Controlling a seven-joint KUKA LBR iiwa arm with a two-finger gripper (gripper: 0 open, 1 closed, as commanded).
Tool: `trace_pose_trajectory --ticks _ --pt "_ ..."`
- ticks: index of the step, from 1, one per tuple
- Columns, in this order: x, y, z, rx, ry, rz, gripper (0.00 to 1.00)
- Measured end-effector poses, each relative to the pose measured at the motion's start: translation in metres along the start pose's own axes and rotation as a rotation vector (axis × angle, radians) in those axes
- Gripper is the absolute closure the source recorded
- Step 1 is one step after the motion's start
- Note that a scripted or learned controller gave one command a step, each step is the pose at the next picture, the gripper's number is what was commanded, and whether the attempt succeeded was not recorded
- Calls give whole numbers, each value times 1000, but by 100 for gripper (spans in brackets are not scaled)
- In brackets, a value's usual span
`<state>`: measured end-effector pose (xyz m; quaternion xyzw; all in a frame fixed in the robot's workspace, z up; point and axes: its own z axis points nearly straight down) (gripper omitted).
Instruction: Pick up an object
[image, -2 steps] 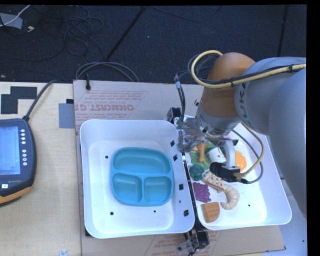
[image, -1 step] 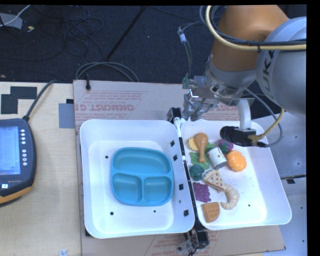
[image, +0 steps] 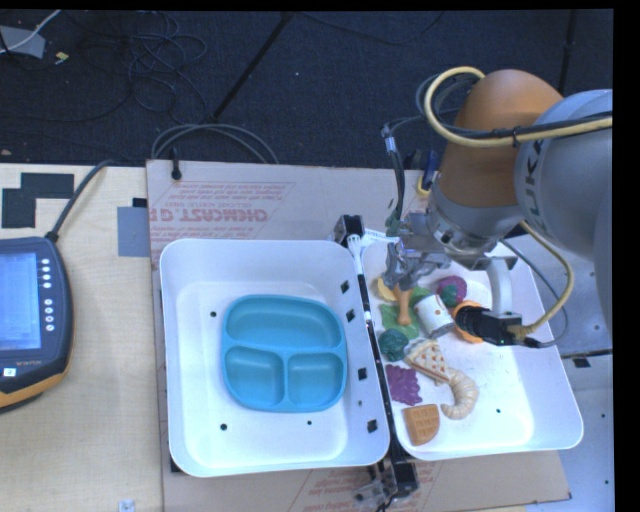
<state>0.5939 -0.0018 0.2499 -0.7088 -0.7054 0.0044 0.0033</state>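
The toy foods lie crowded in the left half of the right bin (image: 556, 396). At its far end, the gripper (image: 405, 266) hangs low over a yellow piece (image: 384, 290) and an orange and green piece (image: 403, 307). From this angle I cannot tell whether the gripper is open or closed, or whether it has hold of anything.

Just right of those 2 pieces a white cylinder (image: 434, 314) lies tilted on its side. A purple piece (image: 453, 289) sits just beyond it. Nearer along the bin's left wall is a dark green piece (image: 393, 344), and beside it on the right lies a pizza slice (image: 430, 361). A pale shrimp (image: 462, 394) curls just near and right of the slice. A purple bunch of grapes (image: 403, 384) sits to the left of the shrimp. A tan cracker (image: 423, 425) lies closest to the near rim.

The left bin (image: 172, 330) holds a blue plate (image: 285, 352) with 3 compartments, lying flat in its middle. The 2 bins meet along a dark central seam and rest on a cardboard sheet (image: 250, 205). The grey arm (image: 565, 170) with its orange band enters from the far right. Far to the left, well apart from the bins, a handheld screen unit (image: 25, 310) lies on the bench.
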Motion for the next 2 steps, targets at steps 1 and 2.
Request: trace_pose_trajectory --ticks 1,2 --pt "-7 -64 -90 -14 2 -4 100" --pt "27 -121 -171 -16 4 -9 100"
